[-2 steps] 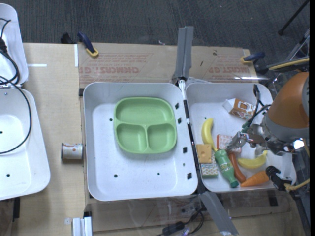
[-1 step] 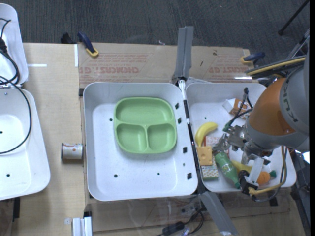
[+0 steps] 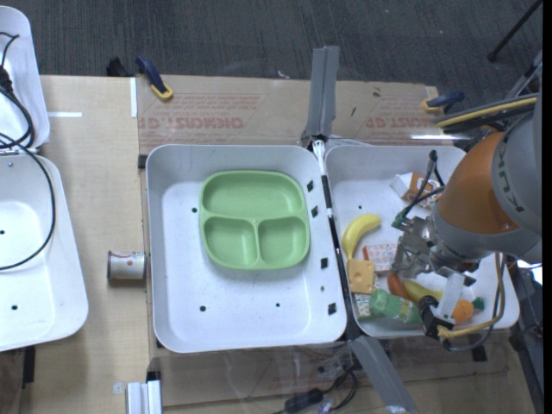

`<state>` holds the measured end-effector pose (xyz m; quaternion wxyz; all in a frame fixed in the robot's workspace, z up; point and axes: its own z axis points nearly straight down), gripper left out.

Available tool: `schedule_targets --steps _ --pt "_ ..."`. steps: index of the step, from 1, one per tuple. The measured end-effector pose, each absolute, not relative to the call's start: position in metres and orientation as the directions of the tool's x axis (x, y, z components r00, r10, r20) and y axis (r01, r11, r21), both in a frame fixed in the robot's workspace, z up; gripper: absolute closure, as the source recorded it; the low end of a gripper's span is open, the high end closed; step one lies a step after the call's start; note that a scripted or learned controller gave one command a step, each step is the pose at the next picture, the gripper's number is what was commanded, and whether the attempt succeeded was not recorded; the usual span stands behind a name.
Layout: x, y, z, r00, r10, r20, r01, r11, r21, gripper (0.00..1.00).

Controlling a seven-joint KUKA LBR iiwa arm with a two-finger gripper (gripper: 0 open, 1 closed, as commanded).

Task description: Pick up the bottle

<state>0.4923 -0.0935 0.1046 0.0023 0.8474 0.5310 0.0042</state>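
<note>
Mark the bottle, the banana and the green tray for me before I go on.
bottle (image 3: 390, 306): camera view, on the middle of its green body, lying in the right bin.
banana (image 3: 359, 231): camera view, on the middle of its curve.
green tray (image 3: 254, 192): camera view, on the floor of its large top compartment, left bin.

Even, diffuse overhead light fills the scene, bright enough that the two shallow white plastic bins (image 3: 172, 257) look slightly washed out, with only soft, faint shadows. The pale green three-compartment plate (image 3: 255, 220) shows no harsh glare. Focus is moderate throughout; fine detail among the small cluttered items is soft.
</note>
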Motion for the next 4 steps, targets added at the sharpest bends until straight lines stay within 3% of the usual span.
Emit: schedule_targets --steps 1,2,3,4 --pt "0.505 -0.140 0.096 0.276 0.961 0.003 0.961 -0.276 0.008 1.00" --pt "0.491 -0.108 0.091 0.505 0.863 -0.001 0.863 -0.505 -0.004 1.00" --pt "0.562 -0.168 0.115 0.481 0.877 -0.002 0.877 -0.481 -0.001 1.00" --pt "0.494 -0.166 0.090 0.791 0.612 -0.004 0.612 -0.791 -0.005 1.00"
